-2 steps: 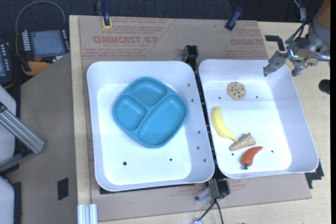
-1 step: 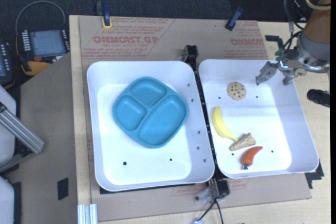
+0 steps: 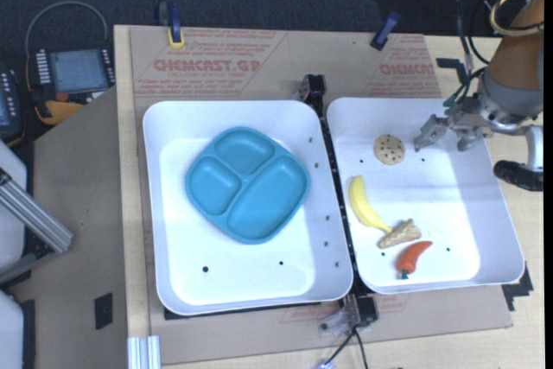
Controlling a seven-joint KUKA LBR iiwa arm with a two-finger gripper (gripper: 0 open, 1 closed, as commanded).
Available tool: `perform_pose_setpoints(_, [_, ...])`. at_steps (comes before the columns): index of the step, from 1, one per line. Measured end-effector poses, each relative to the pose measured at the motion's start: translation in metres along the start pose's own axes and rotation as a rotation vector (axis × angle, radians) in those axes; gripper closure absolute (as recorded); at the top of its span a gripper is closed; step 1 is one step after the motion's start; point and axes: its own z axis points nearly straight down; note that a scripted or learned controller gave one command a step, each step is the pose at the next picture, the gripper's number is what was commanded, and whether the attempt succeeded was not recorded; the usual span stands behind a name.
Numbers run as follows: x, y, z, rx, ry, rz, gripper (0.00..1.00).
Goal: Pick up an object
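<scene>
Arm (image 3: 516, 56): grey, orange band, cut off at right edge of view. Gripper (image 3: 449, 135) over upper right part of right bin (image 3: 484, 212), fingers apart, nothing between them. Right bin contents: round speckled cookie (image 3: 390, 149) near gripper; yellow banana (image 3: 366, 204); tan piece (image 3: 399, 234), kind unclear, touching banana end; red pepper (image 3: 414, 257). Left bin (image 3: 173, 264): blue divided plate (image 3: 248, 184).

a blue clamp (image 3: 173, 23) grips the cardboard sheet's (image 3: 259, 56) far edge — a small screen (image 3: 76, 69) sits left.
</scene>
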Motion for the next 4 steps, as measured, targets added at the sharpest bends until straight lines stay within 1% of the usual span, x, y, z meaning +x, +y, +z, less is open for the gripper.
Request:
perform_pose_setpoints(1, [0.000, 0.000, 0.034, -0.003, -0.001, -0.001, 0.00])
perform_pose_setpoints(2, [0.001, 0.001, 0.022, -0.007, -0.002, -0.002, 1.00])
perform_pose_setpoints(3, [-0.001, 0.002, -0.042, -0.011, -0.004, -0.001, 1.00])
perform_pose_setpoints(4, [0.007, 0.010, -0.096, -0.012, -0.004, -0.002, 1.00])
